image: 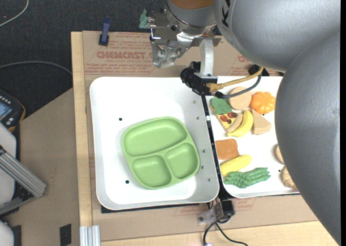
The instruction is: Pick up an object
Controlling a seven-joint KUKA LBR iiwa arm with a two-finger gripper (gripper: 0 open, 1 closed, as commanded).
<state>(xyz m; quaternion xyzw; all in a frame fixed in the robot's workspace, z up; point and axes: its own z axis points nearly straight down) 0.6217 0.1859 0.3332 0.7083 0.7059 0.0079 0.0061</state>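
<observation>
From above, two white bins sit side by side on the bench. The left bin [102, 131] holds one green tray [160, 152], which has three compartments and lies a little askew near the middle. The right bin [254, 190] holds the toy food: one orange pumpkin [263, 101], one banana [243, 123] lying against a pizza slice [230, 118], one green leafy piece [220, 105] above them, one pale wedge [262, 125] beside the banana, one brown toast square [227, 148], one yellow piece [235, 164] under it, and one bunch of green stalks [246, 177] at the near rim. The grey arm [292, 28] covers the rest of that bin. The gripper [165, 55] hangs over the cardboard behind the left bin, away from the food; whether it is released or clenched I cannot tell.
</observation>
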